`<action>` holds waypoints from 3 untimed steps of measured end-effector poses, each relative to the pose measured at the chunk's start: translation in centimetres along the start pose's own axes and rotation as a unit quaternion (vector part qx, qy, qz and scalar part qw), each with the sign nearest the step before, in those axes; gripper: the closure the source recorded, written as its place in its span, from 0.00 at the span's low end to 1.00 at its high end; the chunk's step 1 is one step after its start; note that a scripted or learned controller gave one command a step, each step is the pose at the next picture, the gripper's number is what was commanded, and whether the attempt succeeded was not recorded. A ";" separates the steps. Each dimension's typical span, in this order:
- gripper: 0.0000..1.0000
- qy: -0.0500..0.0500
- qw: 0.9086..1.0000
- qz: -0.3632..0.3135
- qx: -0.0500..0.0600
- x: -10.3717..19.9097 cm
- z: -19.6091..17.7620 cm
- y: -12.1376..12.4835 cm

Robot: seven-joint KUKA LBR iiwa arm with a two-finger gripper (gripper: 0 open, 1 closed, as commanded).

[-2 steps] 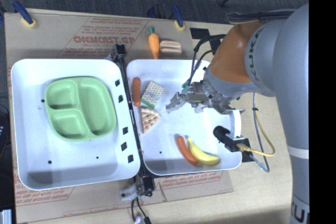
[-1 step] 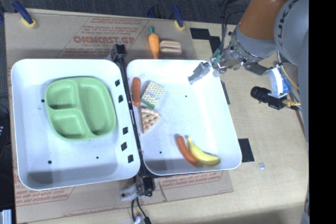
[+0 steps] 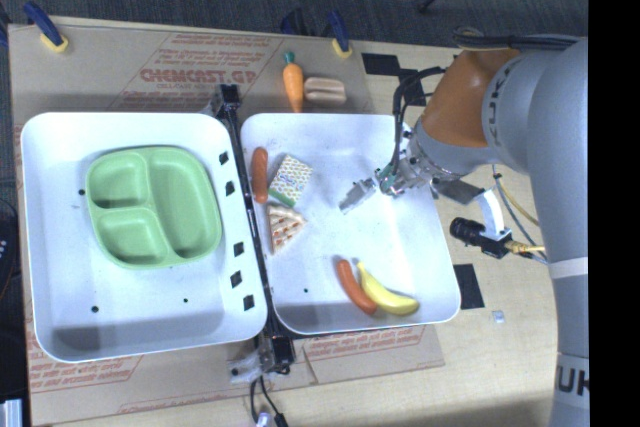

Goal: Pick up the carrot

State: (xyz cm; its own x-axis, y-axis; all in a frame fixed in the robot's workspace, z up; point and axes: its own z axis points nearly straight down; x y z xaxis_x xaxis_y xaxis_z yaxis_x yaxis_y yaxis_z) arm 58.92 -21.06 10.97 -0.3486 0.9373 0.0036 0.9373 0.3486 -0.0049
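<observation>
Tool [image 3: 352, 197], hung over the right bin [image 3: 425, 260] in a state that cannot be told, is yet to be carried to the carrot [image 3: 292, 85] at upper centre.

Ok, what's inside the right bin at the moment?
Right bin: two hot dogs, banana, two waffle pieces. The gripper hides some floor. The carrot lies outside.

Even, diffuse overhead light, moderately bright. The 2 white bins [image 3: 330, 140] read near blown-out, with little surface detail. Soft grey shadows pool in their near corners. Low resolution; overall soft focus, print on the cardboard [image 3: 200, 70] barely legible. Floor dim.
</observation>
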 end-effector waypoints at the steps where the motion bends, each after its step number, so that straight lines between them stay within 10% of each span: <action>1: 0.00 -0.003 0.972 -0.234 -0.002 2.1 -16.1 -4.3; 2: 0.00 -0.001 0.999 -0.044 -0.001 2.7 -5.0 -7.4; 3: 0.00 0.000 0.999 -0.039 -0.001 9.0 1.9 -8.7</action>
State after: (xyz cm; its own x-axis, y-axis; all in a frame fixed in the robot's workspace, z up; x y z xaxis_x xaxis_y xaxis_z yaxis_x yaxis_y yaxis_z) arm 47.59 -15.63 9.10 -0.4214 0.9069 0.0036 0.9069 0.4214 -0.0032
